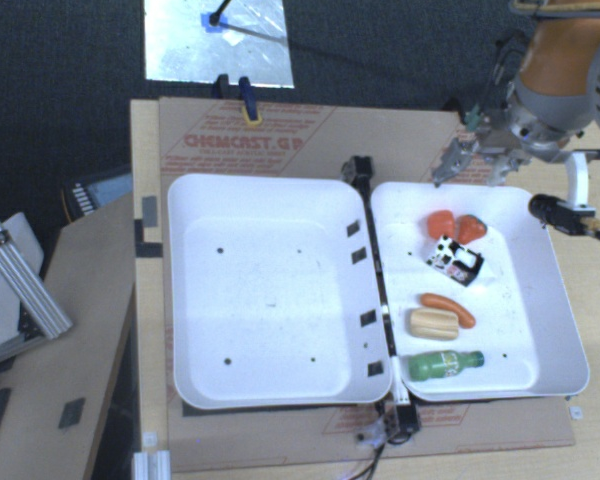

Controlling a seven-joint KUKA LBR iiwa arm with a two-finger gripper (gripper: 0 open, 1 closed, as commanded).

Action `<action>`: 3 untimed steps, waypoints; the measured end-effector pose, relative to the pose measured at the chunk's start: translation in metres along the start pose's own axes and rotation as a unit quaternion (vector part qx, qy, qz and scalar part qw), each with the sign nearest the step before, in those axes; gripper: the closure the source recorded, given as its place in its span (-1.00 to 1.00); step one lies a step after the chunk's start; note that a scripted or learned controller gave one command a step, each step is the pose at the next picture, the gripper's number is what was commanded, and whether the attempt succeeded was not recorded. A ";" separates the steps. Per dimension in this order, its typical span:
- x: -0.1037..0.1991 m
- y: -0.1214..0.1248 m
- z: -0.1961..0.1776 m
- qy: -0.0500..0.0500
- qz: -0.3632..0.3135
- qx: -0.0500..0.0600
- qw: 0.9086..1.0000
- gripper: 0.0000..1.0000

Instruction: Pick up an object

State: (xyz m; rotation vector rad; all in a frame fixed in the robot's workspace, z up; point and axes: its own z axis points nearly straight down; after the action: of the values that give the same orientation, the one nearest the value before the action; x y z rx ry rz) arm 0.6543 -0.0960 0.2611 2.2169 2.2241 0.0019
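Observation:
The right bin (550, 268) holds several small items. Two red-orange pieces (454, 226) lie near its back. Just in front of them sits a black-and-white toy (453, 259). Lower down lie an orange sausage (448, 309), a tan bun (432, 323) and a green bottle (444, 364) on its side near the front wall. My gripper (472, 163) hangs over the right bin's back rim, above and behind the red-orange pieces, with nothing seen between its fingers.
The left bin (195, 208) stands beside the right one, with a black hinge strip (375, 278) between them. Both rest on a cardboard sheet (250, 133). A shiny foil square (218, 26) lies at the back left. A metal rail (15, 268) stands at the left edge.

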 end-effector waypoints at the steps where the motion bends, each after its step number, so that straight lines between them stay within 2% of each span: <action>1: -0.008 -0.044 0.080 0.001 0.002 0.005 1.000 -1.00; 2: -0.036 0.018 -0.071 -0.003 -0.001 -0.010 1.000 -1.00; 3: -0.062 -0.043 0.073 0.001 0.003 0.007 1.000 -1.00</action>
State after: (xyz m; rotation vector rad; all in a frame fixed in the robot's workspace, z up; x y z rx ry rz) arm 0.6119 -0.1578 0.1881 2.2317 2.2250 -0.0110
